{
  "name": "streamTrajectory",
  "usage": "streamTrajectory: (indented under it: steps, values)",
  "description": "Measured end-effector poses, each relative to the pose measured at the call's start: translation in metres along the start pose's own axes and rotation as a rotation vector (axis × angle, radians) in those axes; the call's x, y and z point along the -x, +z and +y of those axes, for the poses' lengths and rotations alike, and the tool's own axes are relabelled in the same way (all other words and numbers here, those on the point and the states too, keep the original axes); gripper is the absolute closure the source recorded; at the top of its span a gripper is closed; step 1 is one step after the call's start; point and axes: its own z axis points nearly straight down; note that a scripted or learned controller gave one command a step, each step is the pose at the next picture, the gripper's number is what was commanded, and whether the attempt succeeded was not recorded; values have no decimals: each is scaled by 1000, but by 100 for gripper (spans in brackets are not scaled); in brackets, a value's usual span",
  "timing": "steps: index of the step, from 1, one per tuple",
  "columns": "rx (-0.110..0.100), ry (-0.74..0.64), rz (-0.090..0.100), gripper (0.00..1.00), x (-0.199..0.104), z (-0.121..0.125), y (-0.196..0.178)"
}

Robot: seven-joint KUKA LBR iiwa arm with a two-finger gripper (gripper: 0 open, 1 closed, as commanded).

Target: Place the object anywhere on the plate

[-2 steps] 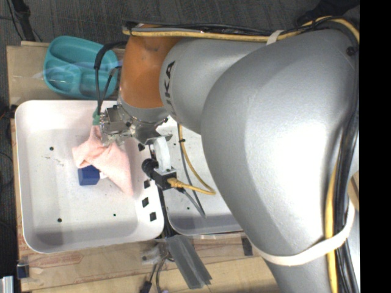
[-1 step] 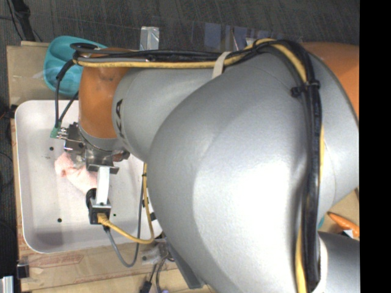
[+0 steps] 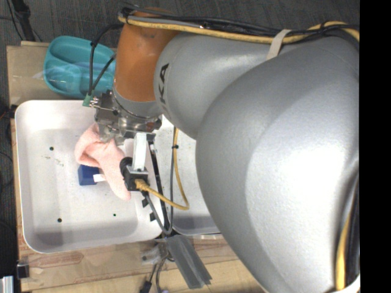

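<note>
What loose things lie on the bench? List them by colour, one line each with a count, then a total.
Pink: 1, a pink cloth in the left white bin, under the wrist.
Blue: 1, a small blue block beside the cloth.
Teal: 1, a teal plastic container outside the bin, on the bench.
Total: 3

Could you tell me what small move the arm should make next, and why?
Probably a short lift straight up, to check the grasp. The end effector sits low over the pink cloth in the left bin, with a small blue object beside the cloth. I cannot see a plate or whether anything is held.
</note>
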Motion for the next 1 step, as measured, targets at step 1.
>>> streamTrajectory:
  steps: [1]
  values:
    - [12, -132, 7, 100, -10, -37, 105]
